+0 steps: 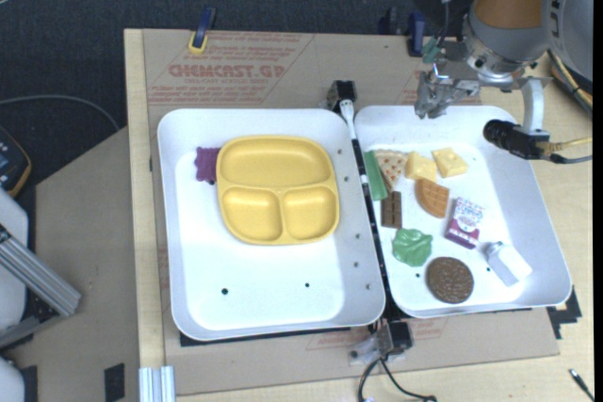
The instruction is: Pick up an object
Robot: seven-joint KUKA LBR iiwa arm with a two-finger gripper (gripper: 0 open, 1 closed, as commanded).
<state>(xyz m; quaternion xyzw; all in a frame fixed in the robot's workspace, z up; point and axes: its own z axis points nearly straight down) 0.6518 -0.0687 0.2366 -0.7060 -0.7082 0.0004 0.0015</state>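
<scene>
Table (pixel 141 202): two white bins. Right bin (pixel 546 231): small toy foods clustered centrally; brown round cookie (pixel 449 280) near front edge, judged light, rigid, graspable across rim. Pincer (pixel 432 105) at far-left corner; opening indiscernible, nothing visibly held.

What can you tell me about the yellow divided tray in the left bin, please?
The yellow tray looks like smooth moulded plastic with rounded corners. It has three compartments: one long one across the far side and two smaller ones side by side nearer the camera. It lies flat and right way up in the far half of the left bin, slightly turned. A purple object pokes out beside or under its left edge; which cannot be told. Nothing appears to lie in its compartments.
</scene>
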